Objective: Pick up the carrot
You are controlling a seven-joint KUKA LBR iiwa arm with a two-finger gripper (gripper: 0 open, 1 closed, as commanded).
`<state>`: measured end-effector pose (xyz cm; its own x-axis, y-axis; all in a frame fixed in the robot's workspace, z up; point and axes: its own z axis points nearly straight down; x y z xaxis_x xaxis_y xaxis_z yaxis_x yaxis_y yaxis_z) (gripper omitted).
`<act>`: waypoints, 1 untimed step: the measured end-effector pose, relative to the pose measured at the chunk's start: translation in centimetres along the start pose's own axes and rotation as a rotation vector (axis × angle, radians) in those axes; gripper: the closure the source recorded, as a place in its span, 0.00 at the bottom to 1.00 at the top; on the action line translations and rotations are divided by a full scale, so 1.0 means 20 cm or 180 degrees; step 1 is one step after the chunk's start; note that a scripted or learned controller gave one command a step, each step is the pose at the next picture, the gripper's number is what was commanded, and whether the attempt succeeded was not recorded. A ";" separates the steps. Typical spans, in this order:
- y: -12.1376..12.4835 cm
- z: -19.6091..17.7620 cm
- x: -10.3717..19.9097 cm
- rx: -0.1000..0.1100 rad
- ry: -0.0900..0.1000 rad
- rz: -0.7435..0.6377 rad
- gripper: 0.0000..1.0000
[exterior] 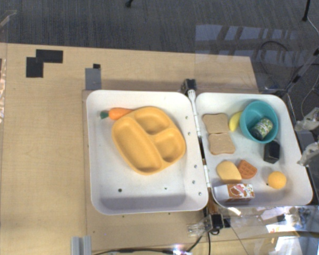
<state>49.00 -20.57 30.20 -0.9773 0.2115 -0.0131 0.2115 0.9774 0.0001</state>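
Orange carrot [118,113] is seen lying in the left bin [98,158], touching the yellow divided plate [149,139] at its upper-left edge. Untouched; pick not yet begun. Jaw state cannot be told.

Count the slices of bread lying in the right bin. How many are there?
2. One tan square bread slice lies near the bin's upper left; the second tan bread slice sits just below it, touching. None seem hidden.

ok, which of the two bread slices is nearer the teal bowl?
The upper slice, at the right bin's top left. It sits about level with the teal bowl; the other slice lies just below it.
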 end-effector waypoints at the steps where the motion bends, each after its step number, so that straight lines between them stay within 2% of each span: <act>1: 0.00 -0.11 0.00 0.0002 -0.0011 -0.1145 0.00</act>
<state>49.00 -20.56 32.36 -0.9891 -0.1461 -0.0156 -0.1460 0.9893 -0.0058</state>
